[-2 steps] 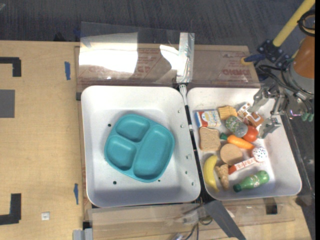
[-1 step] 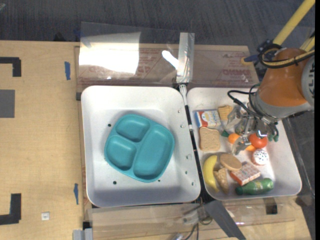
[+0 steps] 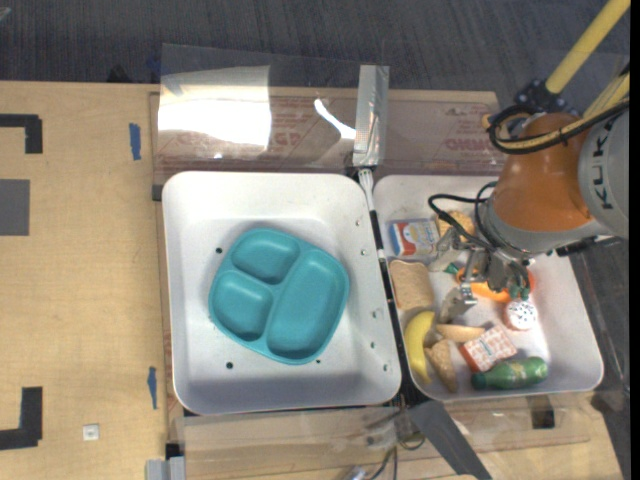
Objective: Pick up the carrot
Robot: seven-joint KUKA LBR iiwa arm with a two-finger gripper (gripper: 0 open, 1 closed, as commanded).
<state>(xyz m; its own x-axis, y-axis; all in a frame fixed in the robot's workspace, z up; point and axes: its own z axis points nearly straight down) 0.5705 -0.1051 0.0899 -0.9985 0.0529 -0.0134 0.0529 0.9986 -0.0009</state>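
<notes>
Carrot (image 3: 491,291) under tool (image 3: 480,286), strawberry (image 3: 520,315) beside, banana (image 3: 417,341) nearby

From where I stood, the floor (image 3: 300,8) beyond the bench was dark grey carpet with a faint weave, running along the whole far side. The bench top (image 3: 80,268) was pale wood or board, flat and bare on its left part apart from markings: black tape corners (image 3: 28,133) near the left edge, a grey patch (image 3: 12,208) just below one, and short strips of blue tape (image 3: 134,140) beside the bins' left rim. A clear sheet (image 3: 215,118) stood at the far edge and caught a bright glare from overhead light.
</notes>
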